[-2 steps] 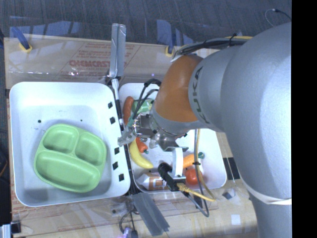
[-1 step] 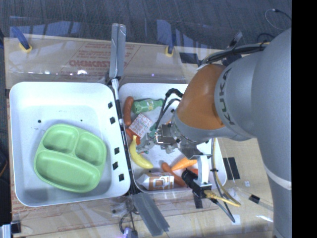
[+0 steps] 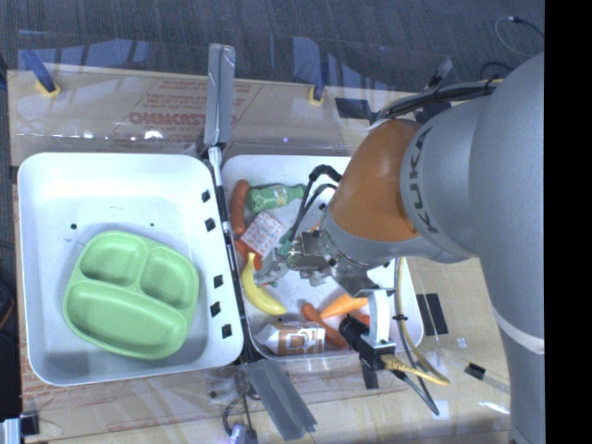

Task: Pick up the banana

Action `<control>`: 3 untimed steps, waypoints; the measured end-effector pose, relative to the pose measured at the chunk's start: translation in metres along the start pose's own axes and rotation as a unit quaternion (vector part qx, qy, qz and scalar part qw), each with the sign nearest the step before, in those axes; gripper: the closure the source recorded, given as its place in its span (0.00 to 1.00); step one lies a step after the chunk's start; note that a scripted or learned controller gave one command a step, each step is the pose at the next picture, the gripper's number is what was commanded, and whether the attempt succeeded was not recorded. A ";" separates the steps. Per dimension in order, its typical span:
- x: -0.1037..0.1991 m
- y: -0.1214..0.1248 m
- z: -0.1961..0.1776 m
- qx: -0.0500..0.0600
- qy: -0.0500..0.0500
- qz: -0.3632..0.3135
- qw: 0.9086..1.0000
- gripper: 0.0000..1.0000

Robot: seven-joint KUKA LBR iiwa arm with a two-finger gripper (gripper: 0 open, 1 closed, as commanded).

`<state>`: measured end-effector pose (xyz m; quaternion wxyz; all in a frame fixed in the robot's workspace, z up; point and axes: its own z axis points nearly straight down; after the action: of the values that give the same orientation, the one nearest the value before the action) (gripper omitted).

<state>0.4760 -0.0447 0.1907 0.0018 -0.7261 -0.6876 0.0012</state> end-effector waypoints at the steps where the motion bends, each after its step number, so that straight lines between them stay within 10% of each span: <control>1: 0.000 0.000 0.000 0.000 0.000 0.000 1.000 0.00; 2: 0.000 0.000 0.000 0.000 0.000 0.000 1.000 0.00; 3: -0.049 0.003 0.100 0.000 0.000 -0.093 0.996 0.00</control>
<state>0.4756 -0.0938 0.0907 0.0017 -0.6589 -0.7523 0.0010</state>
